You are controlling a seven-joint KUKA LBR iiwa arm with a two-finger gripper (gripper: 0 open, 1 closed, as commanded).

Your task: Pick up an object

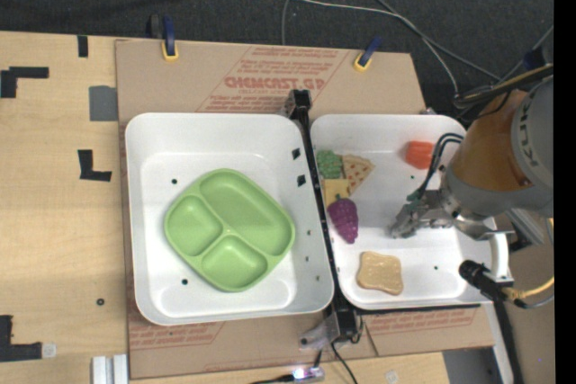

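- The gripper [407, 222] sits low over the right bin [432, 297], in bare floor near the bin's middle, a little toward its right wall — the arm [490, 162] comes in over that wall.
- Whether the fingers are spread or closed I cannot tell; the tip is dark and small here, and nothing shows between them.
- No object is named, so any of the right bin's pieces would do. They look like toy food:
  - the toast slice [380, 272] lies flat near the bin's front edge, just in front of the gripper — the nearest candidate.
  - the purple grapes [343, 219] lie by the bin's left wall, near its middle.
  - the green piece [328, 164] and the pizza wedge [351, 174] touch each other toward the back-left corner.
  - the orange piece [419, 154] sits near the back edge, beside the arm.
- Judging by looks, all are light, stiff plastic with smooth skins — likely slippery, not fragile.
- The toast is thin and flat; it probably needs a pinch across its narrow width, low against the floor.
- The grapes are lumpy and taller, so a grip across the middle should hold better.
- The left bin [144, 193] carries a green divided plate [229, 229], too broad for a pinch except at its rim.
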